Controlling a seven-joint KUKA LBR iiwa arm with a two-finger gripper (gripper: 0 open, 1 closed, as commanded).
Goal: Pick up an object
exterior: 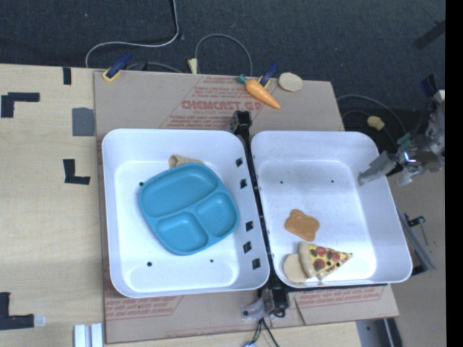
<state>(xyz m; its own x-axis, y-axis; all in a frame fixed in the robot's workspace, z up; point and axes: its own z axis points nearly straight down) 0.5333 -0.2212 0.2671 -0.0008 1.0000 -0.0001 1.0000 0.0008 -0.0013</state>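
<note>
Camera view, lower right of the frame: a toy pizza slice (325, 258) with red and green toppings lies near the bottom edge of the right bin (362, 150), its crust touching a pale round cookie-like piece (292, 267) on its left. Just above them sits a brown toast-shaped piece (302, 225). In the left bin (119, 147), a blue divided plate (189, 208) lies tilted, with a tan object (184, 160) peeking from behind its upper edge. At the right edge of the frame, the gripper (376, 169) hovers over the right bin's rim; whether it is clenched or released cannot be told. Farther up, a toy carrot (262, 93) and a pale disc (291, 82) rest on the cardboard (210, 100).
</note>
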